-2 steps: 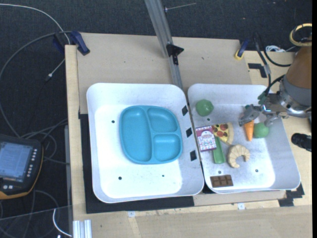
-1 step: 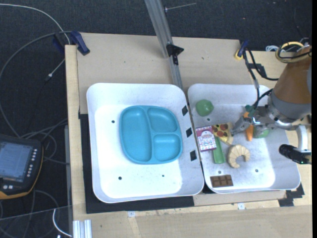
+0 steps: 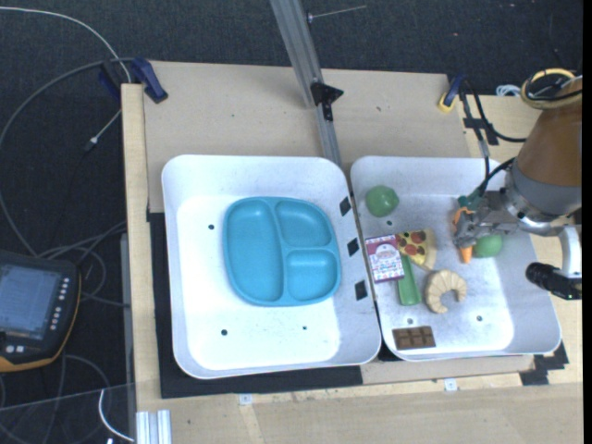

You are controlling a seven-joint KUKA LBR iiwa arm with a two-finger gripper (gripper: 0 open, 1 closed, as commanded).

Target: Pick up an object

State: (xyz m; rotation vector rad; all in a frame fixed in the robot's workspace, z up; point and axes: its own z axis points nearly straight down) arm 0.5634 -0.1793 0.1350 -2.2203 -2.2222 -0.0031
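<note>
Two white bins, pincer low in the right one (grip unclear, perhaps touching a carrot).

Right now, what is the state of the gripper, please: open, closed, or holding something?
Gripper: cannot be told; it sits low in the right bin, beside a green toy.

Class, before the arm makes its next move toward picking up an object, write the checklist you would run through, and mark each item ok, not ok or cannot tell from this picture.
1. Tool is over the right bin: ok.
2. A target lies beside the tool, the green and orange toy: ok.
3. That toy sits between the fingers: cannot tell.
4. Croissant lies apart from the tool: ok.
5. Green ball and pizza slice lie away from the tool: ok.
6. Blue tray sits in the left bin, out of the way: ok.
</note>
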